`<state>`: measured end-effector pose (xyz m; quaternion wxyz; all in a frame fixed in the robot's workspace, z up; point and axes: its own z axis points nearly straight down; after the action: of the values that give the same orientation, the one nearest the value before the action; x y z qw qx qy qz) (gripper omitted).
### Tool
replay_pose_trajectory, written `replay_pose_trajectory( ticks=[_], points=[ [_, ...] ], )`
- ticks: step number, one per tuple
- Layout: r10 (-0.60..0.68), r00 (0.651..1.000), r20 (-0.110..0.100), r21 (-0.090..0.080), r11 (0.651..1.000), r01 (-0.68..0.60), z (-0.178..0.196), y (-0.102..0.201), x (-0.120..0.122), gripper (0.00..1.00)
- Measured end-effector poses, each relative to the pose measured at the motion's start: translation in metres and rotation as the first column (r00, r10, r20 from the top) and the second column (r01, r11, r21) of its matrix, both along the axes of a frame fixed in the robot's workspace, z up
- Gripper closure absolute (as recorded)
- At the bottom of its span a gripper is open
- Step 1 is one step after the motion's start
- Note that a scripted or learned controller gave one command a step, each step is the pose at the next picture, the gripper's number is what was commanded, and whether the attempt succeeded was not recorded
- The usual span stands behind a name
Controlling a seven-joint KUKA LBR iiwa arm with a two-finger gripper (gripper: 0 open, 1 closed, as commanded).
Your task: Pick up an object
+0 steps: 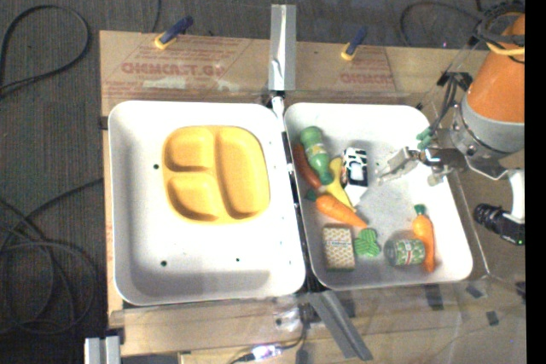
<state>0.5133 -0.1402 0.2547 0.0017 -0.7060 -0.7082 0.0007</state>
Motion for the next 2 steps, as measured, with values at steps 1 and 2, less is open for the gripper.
replay_pose_trajectory(
  ticks=[1,2],
  points=[
    [-0.136,0.991,-0.002,-0.001,0.991,0.136,-0.126,0.022,0.0,0.0],
    [-0.302,0.953,0.014,-0.003,0.953,0.302,-0.165,0.043,-0.018,0.0]
  ],
)
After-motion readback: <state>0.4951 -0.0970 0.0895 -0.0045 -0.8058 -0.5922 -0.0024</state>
